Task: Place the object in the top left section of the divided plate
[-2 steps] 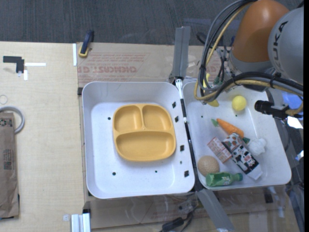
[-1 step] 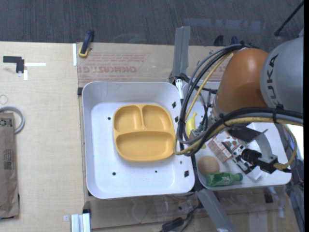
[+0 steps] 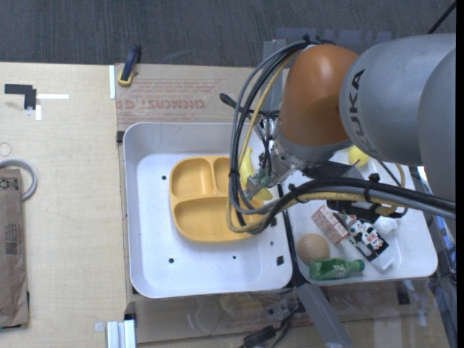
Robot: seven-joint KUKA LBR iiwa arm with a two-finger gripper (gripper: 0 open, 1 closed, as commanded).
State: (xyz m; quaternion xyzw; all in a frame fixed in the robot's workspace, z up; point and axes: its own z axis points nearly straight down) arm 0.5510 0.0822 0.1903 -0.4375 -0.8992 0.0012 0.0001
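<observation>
- Divided plate (image 3: 197, 207), yellow, sits in the left white bin (image 3: 145, 267), its right side hidden under the arm (image 3: 377, 93).
- Gripper out of sight beneath the wrist and cables; cannot tell its state.
- Right bin (image 3: 428, 263) holds a green bottle (image 3: 335, 269) and a brown egg-shaped thing (image 3: 313, 248).

A: Arm status?

B: The arm (image 3: 391, 85) is seen entering from the right edge, filling the upper right of the frame. A grey link is laid across the top right corner; the orange band (image 3: 315, 93) sits at centre-right, just left of it.

A: Wrist?

B: Pointed down and slightly left, below the orange band. Black and yellow cables (image 3: 250, 114) are looped along its left side and run off toward the lower right.

A: Gripper?

B: The gripper (image 3: 257, 183) is located just below the wrist, near frame centre. It is largely masked by cabling; finger state cannot be read.
</observation>
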